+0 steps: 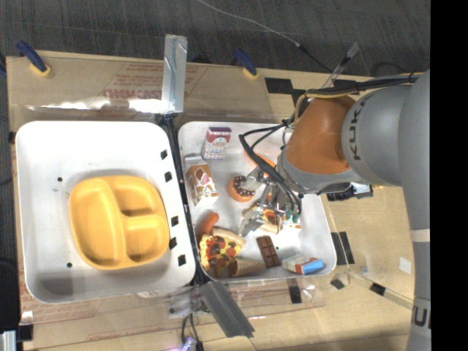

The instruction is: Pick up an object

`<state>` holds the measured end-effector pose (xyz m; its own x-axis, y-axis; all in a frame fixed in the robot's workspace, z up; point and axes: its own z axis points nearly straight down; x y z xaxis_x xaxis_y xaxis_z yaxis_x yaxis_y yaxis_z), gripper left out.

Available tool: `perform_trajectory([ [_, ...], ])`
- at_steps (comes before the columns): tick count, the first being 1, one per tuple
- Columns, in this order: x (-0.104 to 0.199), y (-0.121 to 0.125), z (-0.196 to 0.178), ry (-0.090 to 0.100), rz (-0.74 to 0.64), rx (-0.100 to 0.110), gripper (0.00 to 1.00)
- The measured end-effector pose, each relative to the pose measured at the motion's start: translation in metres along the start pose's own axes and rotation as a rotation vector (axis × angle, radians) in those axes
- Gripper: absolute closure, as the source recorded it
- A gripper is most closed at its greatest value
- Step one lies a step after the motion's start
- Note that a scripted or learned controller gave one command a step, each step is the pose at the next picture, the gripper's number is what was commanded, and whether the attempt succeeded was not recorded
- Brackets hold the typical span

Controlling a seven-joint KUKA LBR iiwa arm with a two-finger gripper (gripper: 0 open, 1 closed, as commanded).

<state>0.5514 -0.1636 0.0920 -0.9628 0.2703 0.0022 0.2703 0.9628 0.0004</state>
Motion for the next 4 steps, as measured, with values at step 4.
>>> perform_trajectory([
  [4, -0.056, 0.037, -0.001, -0.004, 0.096, 0.0, 0.0],
])
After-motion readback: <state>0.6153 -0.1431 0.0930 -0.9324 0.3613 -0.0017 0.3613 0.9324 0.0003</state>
